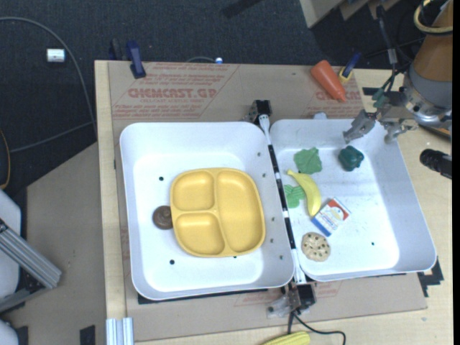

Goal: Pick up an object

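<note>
Dark carpet surrounds a cardboard-topped bench (180, 88) bearing two shallow white bins side by side. Working from your left, note that the left bin (140, 149) holds a yellow divided plate (215, 212) near its middle, with a small brown round item (162, 217) touching the plate's left edge. Moving right, the right bin (402, 214) contains the candidate objects: a light green piece (308, 161), a banana (308, 190) just below it, a second green piece (292, 194) beside the divider, a small red, white and blue packet (330, 215), a cookie (315, 246), and a dark green object (351, 157) near the far edge. An orange item (328, 81) lies on the bench beyond that bin. At the upper right, the gripper (374, 123) hangs over the right bin's far rim, just above the dark green object; its fingers appear spread apart, with nothing between them. Judge the task as not yet accomplished: every object rests in a bin, and descent, closure and lift remain.
</note>
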Available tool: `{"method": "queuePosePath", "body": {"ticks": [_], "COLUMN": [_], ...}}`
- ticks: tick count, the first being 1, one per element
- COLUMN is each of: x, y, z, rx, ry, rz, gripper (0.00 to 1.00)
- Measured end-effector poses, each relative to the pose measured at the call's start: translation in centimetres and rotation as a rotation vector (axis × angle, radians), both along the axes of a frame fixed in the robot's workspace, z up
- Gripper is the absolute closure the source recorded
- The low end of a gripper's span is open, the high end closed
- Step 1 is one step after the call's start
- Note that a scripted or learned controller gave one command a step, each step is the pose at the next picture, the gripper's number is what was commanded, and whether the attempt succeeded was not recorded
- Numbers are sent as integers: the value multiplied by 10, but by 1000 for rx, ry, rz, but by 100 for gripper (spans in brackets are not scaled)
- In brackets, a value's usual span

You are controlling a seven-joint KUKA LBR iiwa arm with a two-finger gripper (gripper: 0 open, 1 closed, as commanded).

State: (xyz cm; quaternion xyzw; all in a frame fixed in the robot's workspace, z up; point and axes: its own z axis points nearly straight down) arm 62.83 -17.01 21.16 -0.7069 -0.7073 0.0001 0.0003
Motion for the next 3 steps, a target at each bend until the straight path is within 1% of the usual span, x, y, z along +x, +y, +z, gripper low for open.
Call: {"method": "queuePosePath", "body": {"ticks": [1,2,3], "x": [29,30,39], "y": [-28,-28,51], "z": [-128,-116,-126], "rx": [0,-4,1], "ry": [1,-4,-1], "rz": [-1,2,1], "gripper": [0,100,100]}}
